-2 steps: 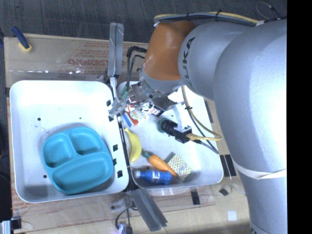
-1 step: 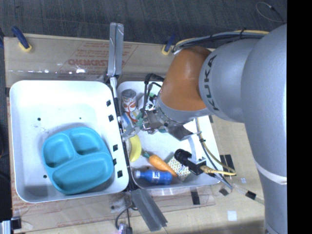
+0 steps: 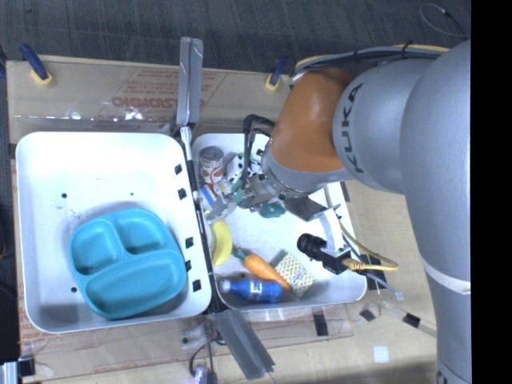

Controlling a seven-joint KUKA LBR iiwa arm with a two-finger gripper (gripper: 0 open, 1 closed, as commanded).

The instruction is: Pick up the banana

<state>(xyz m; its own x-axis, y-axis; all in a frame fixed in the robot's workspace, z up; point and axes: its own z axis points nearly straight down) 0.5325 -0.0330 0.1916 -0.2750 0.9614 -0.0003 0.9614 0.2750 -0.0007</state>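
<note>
Two shallow white plastic bins sit side by side on the bench. At the left, the larger white bin [image 3: 48,182] holds a turquoise three-compartment plastic tray [image 3: 128,258], lying toward the bin's front edge. Past the divider, in the right white bin [image 3: 352,290], the short yellow banana [image 3: 222,243] lies against the left wall, roughly midway along it. A small printed can [image 3: 212,166] stands near the back-left corner; an orange carrot [image 3: 264,269] lies just beside the banana toward the front, with a blue plastic bottle [image 3: 252,290] along the front edge and a checkered yellow-and-white pouch [image 3: 294,274] next to the carrot.

The hand [image 3: 240,194] is low in this bin, near the can and just back of the banana — whether its fingers are apart or together cannot be told, since clutter and the wrist obscure them. The grey arm with its orange band [image 3: 308,130] reaches in from the right edge, wrist bent steeply down.

By my reading, this is the approach step: nothing yellow sits in the hand. The next move calls for shifting toward the front-left and descending over the banana — clear of the carrot.
</note>
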